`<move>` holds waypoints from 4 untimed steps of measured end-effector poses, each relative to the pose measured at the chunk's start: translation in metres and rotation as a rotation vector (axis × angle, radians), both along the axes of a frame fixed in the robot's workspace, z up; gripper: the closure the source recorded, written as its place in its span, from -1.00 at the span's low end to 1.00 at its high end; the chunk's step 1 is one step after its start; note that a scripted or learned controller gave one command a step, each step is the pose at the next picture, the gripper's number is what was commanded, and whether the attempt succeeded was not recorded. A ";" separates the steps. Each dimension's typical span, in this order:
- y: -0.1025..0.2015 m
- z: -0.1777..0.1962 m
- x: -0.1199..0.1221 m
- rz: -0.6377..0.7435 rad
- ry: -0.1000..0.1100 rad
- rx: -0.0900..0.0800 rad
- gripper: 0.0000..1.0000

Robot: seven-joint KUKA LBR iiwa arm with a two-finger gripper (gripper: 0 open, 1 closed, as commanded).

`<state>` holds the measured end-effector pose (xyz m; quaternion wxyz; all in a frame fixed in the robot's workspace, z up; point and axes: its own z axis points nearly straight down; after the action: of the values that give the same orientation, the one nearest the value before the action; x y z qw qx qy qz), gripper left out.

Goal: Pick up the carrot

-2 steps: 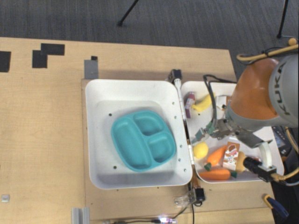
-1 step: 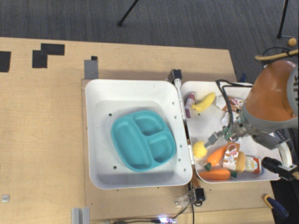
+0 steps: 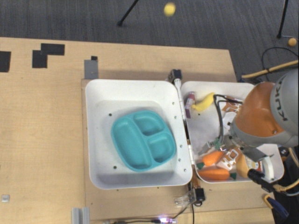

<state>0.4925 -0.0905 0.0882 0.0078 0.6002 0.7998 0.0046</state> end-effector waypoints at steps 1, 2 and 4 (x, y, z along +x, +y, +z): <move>0.001 0.012 0.004 0.004 -0.010 -0.001 1.00; 0.001 0.012 0.003 0.004 -0.008 -0.001 -1.00; -0.004 0.013 0.003 0.443 -0.005 -0.007 1.00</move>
<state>0.4956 -0.0943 0.1011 0.0109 0.4099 0.9120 0.0049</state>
